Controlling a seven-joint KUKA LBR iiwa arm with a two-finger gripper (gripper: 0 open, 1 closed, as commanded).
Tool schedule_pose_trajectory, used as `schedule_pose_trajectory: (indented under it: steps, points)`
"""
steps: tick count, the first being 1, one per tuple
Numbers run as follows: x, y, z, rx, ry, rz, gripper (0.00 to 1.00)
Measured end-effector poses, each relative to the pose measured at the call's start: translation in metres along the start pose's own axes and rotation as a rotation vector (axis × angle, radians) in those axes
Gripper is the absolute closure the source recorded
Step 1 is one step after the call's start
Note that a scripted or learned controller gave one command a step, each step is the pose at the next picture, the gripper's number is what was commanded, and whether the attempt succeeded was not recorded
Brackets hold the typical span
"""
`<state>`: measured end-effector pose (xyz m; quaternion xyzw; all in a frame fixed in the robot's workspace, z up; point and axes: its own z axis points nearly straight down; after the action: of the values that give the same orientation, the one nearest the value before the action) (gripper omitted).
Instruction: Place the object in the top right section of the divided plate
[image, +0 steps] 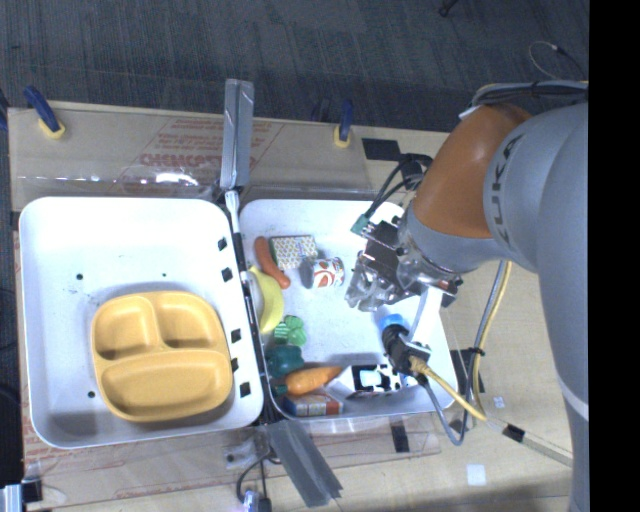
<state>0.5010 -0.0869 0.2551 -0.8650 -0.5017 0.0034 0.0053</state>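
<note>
Looming over the right bin (330, 215), the grey arm (520, 190) hides its three o'clock side; whether the gripper (372, 290) is spread or pinching, I cannot tell. Left bin (60, 240) holds the yellow divided plate (160, 355). Right bin's nine o'clock edge: banana (270, 305), carrot (312, 379), green toy (288, 330), red-white can (325, 272).

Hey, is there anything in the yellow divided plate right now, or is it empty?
Empty. All three sections of the divided plate show bare yellow. It sits in the left bin, while the toy items lie in the right bin.
</note>
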Motion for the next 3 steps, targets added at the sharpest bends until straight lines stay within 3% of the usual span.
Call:
schedule_pose_trajectory:
  steps: [1,2,3]
  points:
    - [0.015,0.034,0.096,-0.004,0.001,0.391,1.00]
    - [0.015,0.034,0.096,-0.004,0.001,0.391,0.00]
    - [0.087,0.012,0.065,-0.006,0.001,0.717,0.00]
